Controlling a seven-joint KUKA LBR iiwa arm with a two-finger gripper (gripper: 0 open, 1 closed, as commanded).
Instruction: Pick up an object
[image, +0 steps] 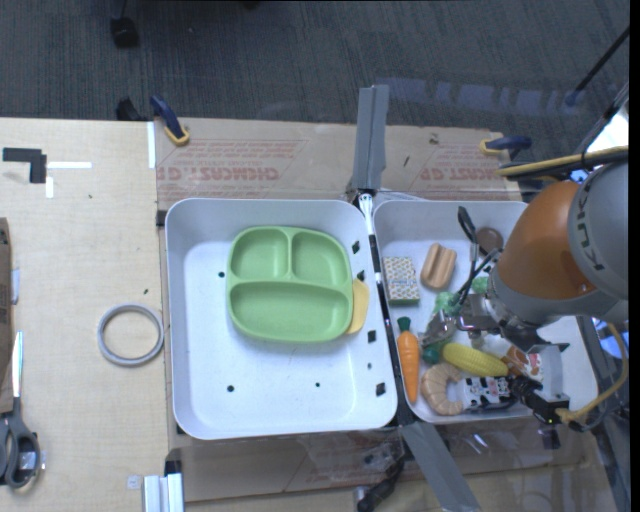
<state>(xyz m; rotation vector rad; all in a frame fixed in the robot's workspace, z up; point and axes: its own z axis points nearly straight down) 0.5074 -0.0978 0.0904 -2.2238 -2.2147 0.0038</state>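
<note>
The right bin (440, 204) holds several toy foods: an orange carrot (408, 362), a tan checkered waffle piece (401, 279), a brown bread roll (438, 266), a yellow banana-like piece (474, 359) and a pale pastry (444, 390). My gripper (447, 322) hangs low over the middle of this bin, just above the yellow piece and to the right of the carrot's top. A small green item (432, 351) lies right under it. The grey arm with its orange band (545, 255) covers the bin's right half.
In the left bin (280, 390) lies a green divided plate (290, 283), with a yellow piece (359, 306) poking out at its right edge. A grey tape ring (131, 333) and scissors (18, 445) lie on the bench at left.
</note>
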